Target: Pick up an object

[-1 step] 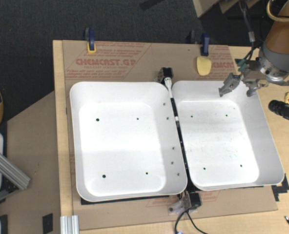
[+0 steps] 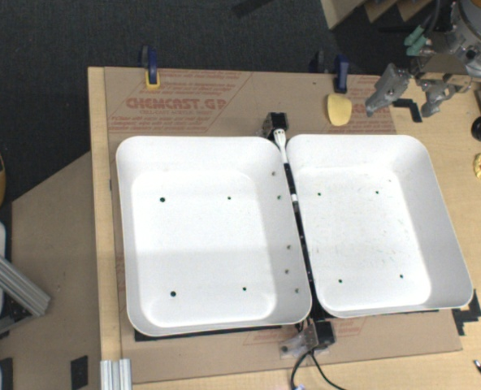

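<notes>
Brown bench board (image 2: 224,96) bears two white bins (image 2: 200,234), side by side; yellow object (image 2: 339,110).

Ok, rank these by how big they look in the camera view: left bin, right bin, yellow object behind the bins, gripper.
1. left bin and right bin: nearly alike, so unranked
2. gripper, though it sits higher, nearer the camera
3. yellow object

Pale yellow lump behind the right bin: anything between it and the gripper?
Nothing visible. The pale yellow lump lies on the brown board behind the right white bin, and the two-finger gripper hangs just right of it, with bare board between them.
</notes>
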`<state>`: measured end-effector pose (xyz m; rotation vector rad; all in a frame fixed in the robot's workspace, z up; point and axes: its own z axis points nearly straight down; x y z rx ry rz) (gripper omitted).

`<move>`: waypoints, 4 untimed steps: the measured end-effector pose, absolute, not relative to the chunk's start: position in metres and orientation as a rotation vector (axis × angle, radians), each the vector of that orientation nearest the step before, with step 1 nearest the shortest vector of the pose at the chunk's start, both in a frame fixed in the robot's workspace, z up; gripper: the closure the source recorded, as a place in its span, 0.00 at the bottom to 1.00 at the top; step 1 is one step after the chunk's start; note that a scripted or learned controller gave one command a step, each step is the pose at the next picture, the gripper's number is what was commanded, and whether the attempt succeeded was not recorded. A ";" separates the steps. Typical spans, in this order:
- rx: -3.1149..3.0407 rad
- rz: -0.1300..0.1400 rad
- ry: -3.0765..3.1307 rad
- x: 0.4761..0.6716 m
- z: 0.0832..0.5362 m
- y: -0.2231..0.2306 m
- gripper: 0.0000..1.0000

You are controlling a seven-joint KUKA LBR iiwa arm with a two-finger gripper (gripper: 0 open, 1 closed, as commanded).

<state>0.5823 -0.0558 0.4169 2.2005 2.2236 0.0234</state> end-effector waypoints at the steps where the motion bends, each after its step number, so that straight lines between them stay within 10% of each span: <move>1: 2.216 0.003 2.221 0.583 0.417 -0.061 1.00; 2: 2.226 -0.010 2.227 0.621 0.314 -0.057 1.00; 3: 2.221 -0.008 2.236 0.616 0.229 0.014 1.00; 4: 2.218 0.007 2.215 0.647 0.281 -0.013 1.00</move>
